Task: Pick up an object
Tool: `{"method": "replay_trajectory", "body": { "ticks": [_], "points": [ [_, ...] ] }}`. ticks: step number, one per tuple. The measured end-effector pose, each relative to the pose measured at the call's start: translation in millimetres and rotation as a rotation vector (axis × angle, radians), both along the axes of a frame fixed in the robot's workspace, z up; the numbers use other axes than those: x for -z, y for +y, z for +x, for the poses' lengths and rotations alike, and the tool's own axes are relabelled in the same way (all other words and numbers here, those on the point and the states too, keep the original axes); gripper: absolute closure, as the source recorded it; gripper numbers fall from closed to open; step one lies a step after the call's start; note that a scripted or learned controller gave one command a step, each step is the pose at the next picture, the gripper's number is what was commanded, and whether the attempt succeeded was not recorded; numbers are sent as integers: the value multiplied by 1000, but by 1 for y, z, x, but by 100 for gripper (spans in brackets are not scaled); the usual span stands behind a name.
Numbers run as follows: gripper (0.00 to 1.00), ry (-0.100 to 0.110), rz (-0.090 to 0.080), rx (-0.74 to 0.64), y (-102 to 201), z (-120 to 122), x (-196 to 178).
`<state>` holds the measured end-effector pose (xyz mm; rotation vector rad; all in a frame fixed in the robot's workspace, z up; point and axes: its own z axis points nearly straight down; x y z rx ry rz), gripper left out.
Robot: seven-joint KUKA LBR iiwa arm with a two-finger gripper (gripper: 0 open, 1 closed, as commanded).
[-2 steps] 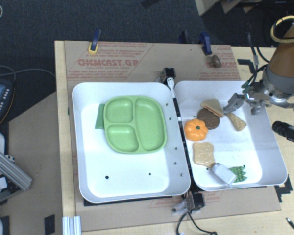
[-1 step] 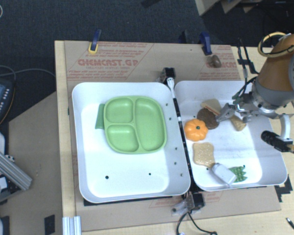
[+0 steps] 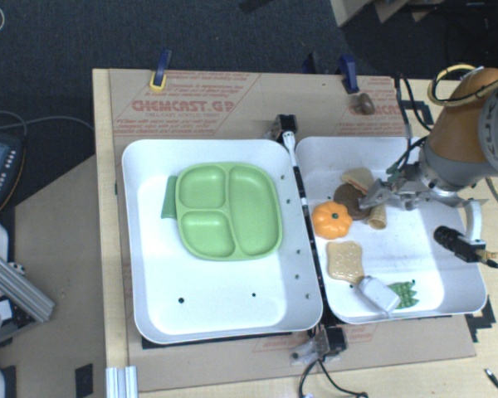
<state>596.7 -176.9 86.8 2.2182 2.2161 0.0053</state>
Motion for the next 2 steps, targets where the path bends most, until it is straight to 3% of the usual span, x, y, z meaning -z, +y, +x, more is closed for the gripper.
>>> {"method": "replay_trajectory", "body": {
  "ticks": [1,2],
  "points": [
    [100,-6,0,-1,0,1,-13],
    [100,1,-1,-1,-5,4,-58]
  ]
}}
